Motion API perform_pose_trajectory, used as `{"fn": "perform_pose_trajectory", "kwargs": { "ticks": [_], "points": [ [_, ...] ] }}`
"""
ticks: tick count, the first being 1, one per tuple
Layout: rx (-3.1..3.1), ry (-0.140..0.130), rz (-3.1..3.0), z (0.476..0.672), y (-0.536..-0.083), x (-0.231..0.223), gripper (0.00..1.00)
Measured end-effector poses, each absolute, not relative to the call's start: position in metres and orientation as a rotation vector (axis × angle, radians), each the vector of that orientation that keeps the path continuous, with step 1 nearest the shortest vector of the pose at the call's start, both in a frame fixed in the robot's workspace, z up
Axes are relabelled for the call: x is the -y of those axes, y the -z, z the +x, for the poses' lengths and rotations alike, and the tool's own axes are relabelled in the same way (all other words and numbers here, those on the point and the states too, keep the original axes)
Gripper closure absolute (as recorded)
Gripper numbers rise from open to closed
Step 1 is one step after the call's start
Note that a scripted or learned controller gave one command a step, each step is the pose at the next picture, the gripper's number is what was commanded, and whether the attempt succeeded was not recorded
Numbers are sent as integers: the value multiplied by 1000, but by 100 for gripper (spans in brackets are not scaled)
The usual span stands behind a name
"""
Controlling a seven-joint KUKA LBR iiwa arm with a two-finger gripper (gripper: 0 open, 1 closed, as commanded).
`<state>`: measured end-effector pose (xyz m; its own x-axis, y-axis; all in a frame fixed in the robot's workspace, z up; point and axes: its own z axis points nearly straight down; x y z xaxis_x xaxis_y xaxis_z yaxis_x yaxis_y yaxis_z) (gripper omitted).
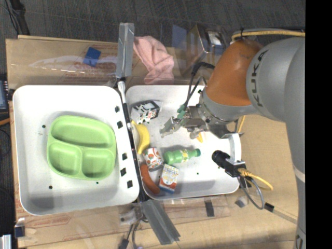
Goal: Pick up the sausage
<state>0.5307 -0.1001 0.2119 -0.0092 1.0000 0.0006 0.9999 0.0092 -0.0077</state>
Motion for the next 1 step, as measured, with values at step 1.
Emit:
{"fn": "perform_pose_trajectory", "kwargs": {
  "ticks": [1],
  "points": [
    [1955,-9,-2453,510,-189,14,0]
  ]
}}
